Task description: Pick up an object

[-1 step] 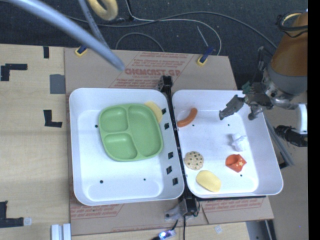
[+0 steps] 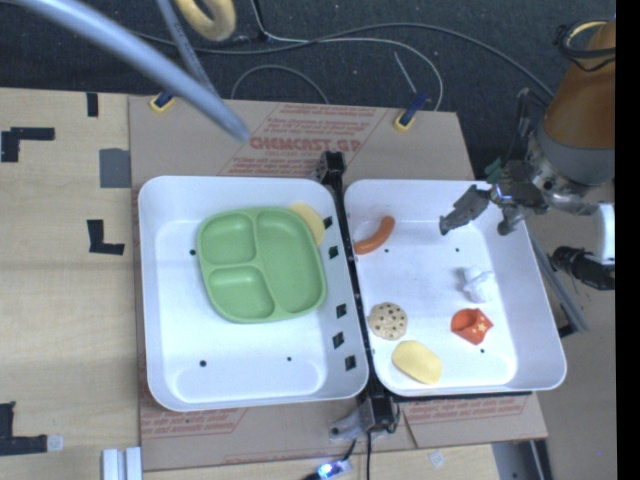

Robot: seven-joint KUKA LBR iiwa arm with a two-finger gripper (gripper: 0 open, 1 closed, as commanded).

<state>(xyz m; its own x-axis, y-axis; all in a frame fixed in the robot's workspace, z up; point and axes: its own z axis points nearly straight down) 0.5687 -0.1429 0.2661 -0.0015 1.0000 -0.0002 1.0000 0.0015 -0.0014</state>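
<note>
Note the hand [image 2: 483, 211], fingers spread and empty; your descent may miss the crumpled white wrapper [image 2: 476, 284] just below it.

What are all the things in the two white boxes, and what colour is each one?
Bins: two, white, side by side on the bench.
Plate: one, green, three sections, left bin.
Yellow piece: one, behind the plate's far right corner, left bin.
Sausage: one, orange, right bin, far left.
Cookie: one, tan with dark dots, right bin, near left.
Lemon: one, yellow, right bin, near edge.
White lump: one, right bin, middle.
Red lump: one, right bin.
Gripper: one, dark, jaws spread, over right bin's far right.
</note>
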